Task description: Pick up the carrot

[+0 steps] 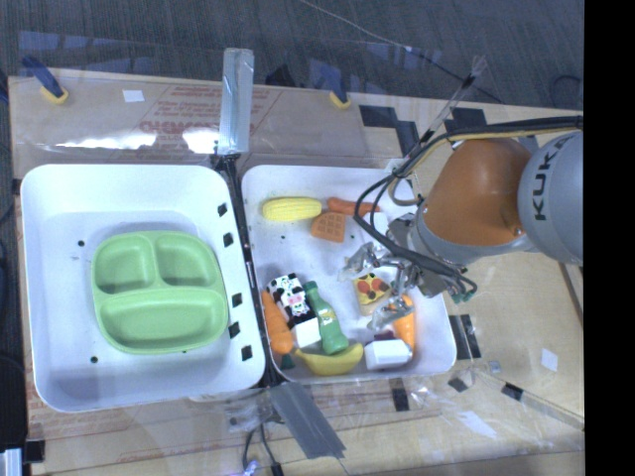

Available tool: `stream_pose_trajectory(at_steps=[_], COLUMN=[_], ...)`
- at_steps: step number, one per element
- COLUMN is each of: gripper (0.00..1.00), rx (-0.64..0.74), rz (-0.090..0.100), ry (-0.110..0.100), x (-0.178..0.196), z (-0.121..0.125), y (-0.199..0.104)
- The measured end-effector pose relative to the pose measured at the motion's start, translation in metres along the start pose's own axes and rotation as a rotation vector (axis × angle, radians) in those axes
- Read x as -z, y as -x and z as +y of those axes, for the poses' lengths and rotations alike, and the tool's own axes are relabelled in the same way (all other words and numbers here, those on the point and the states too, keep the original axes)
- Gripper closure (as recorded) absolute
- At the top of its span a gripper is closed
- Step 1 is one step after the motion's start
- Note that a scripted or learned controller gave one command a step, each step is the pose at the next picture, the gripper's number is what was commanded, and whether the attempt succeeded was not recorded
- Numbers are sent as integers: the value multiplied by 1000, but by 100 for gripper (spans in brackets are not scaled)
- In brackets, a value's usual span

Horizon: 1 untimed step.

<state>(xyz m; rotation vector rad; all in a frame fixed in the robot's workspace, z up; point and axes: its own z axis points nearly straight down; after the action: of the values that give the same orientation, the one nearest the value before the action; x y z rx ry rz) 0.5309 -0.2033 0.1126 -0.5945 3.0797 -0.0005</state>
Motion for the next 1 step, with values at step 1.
stream_pose_trajectory(at_steps=[1], gripper=[0], rx=[58], rz=[1], ry=[-1], x=[-21], z=[-8], y=[7])
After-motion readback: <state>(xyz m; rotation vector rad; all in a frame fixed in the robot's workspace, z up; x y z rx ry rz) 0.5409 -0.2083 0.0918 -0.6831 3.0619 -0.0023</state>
